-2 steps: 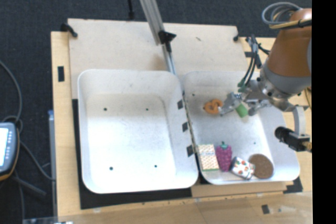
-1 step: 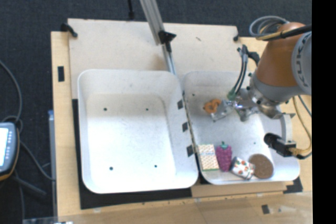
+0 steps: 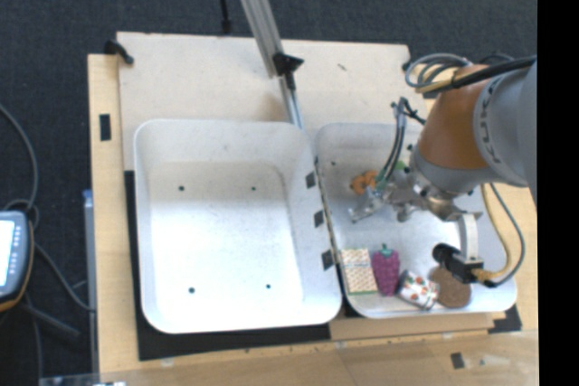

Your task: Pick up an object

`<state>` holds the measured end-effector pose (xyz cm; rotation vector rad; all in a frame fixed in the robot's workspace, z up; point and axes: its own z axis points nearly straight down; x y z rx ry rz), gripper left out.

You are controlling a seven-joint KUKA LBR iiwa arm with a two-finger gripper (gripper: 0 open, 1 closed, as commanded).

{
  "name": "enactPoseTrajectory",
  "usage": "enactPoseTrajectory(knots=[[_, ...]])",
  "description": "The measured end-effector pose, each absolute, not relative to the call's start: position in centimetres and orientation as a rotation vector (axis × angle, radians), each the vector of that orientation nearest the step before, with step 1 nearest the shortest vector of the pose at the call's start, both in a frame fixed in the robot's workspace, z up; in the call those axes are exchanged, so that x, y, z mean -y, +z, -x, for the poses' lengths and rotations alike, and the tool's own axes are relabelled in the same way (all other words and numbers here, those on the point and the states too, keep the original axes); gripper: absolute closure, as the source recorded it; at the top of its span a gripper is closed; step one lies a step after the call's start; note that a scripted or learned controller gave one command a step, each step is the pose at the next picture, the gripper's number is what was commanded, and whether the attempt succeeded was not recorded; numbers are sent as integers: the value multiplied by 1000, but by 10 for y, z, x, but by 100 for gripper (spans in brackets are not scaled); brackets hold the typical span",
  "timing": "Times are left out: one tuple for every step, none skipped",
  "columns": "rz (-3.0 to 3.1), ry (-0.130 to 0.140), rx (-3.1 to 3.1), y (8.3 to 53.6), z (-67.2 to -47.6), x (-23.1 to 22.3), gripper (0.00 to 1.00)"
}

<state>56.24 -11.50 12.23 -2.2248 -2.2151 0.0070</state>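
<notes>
Two shallow white bins sit side by side on the bench (image 3: 226, 77); the left bin (image 3: 149, 221) is the larger in view, and the right bin (image 3: 336, 145) holds all the loose objects, so the pick must be made there. One arm (image 3: 470, 136) reaches in over the right bin's right edge, its orange band above the wrist; this approach keeps the arm's bulk clear of the objects along the front edge. The gripper (image 3: 375, 211) hangs over the middle of the right bin, nearer its left wall than its right; whether it is open or closed cannot be told, because the metal parts merge against the white floor, and nothing is visibly gripped.

Candidate objects, largest first: a pale patterned block (image 3: 357, 271) lies against the left wall near the front edge; a magenta object with a green top (image 3: 386, 271) lies just beside it; a brown round object (image 3: 452, 289) rests at the front right, close to a black fitting on the arm's cabling; a white object with red spots (image 3: 417, 288) lies between the magenta and brown ones; a small orange object (image 3: 364, 183) lies alone toward the middle, just beside the gripper, and is judged the likeliest target since it stands free of neighbours. Crowding along the front edge would make a clean grasp there harder.
</notes>
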Motion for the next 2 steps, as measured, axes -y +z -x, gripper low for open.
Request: enactPoseTrajectory(knots=[[2236, -4, 2210, 137, -564, 115, 100], [2222, -6, 2228, 185, -574, 114, 100]])
